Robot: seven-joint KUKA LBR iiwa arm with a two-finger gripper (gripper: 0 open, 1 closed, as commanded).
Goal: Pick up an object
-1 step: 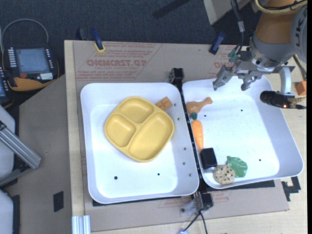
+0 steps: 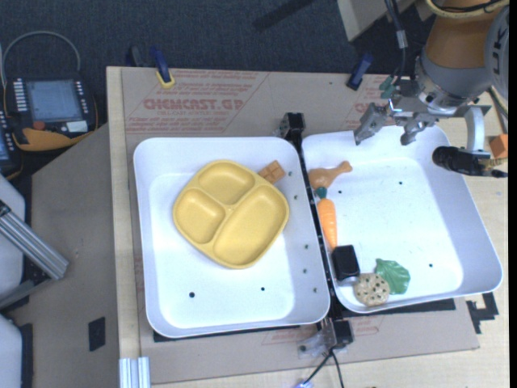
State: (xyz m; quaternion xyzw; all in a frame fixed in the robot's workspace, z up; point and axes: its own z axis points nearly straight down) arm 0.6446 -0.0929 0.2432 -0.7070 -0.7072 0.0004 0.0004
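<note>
Cookie [image 2: 371,288] low; claw [image 2: 386,129] spread, unladen.

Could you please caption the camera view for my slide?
Open gripper hovering over the right bin's far edge; carrot untouched.

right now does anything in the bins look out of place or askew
One thing: a small tan block in the left bin sits wedged at the yellow plate's far right edge, partly hidden by its rim. The toy food in the right bin is just loosely scattered.
</note>
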